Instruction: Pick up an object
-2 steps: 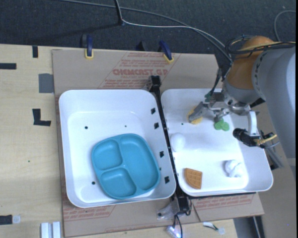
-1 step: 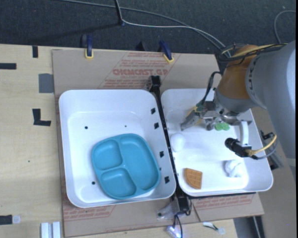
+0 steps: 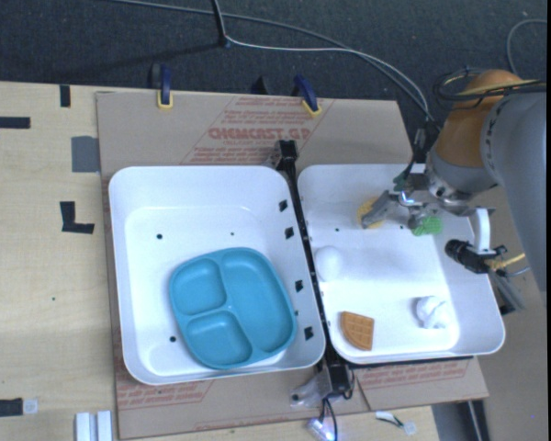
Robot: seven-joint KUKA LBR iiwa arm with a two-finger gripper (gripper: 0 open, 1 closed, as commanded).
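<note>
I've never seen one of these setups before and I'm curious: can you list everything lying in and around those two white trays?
White bins: two, side by side on a cardboard sheet.
Divided plate: one, light blue, in the left bin, toward its near side.
Waffle-like piece: one, orange-brown, near front of the right bin.
Crumpled white thing: one, right bin, front right.
Pale round thing: one, whitish, right bin by the dividing wall; hard to identify.
Small green thing: one, right bin, far side, by the gripper.
Clamps: two, blue and yellow, on the cardboard's far edge.
Arm: one, grey with orange band, from the right.
Gripper: one, over the right bin's far side.
</note>
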